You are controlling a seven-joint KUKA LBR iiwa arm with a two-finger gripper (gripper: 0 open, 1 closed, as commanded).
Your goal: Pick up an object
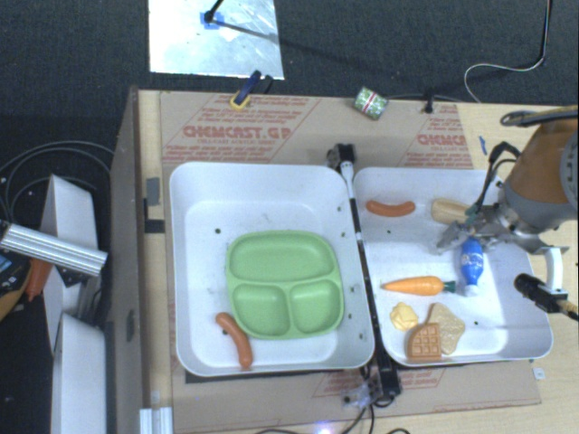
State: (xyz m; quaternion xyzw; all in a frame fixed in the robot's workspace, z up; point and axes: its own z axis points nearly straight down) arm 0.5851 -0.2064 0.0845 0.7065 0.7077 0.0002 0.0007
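Note:
My gripper [470, 231] hangs low over the upper right part of the right bin [516, 342], on the grey arm with the orange band [547, 156] that reaches in from the right. A blue and white bottle [471, 267] lies just below the gripper, its top end right at the gripper's tip. Whether it is gripped I cannot tell. A tan roll [447, 211] lies just left of the gripper. An orange carrot [414, 286] lies left of the bottle.
The right bin also holds a red sausage [391, 209], a yellow piece [403, 316], a waffle [422, 342] and a toast slice [448, 325]. In the left bin [194, 242] sit a green divided plate [285, 281] and another sausage [236, 339].

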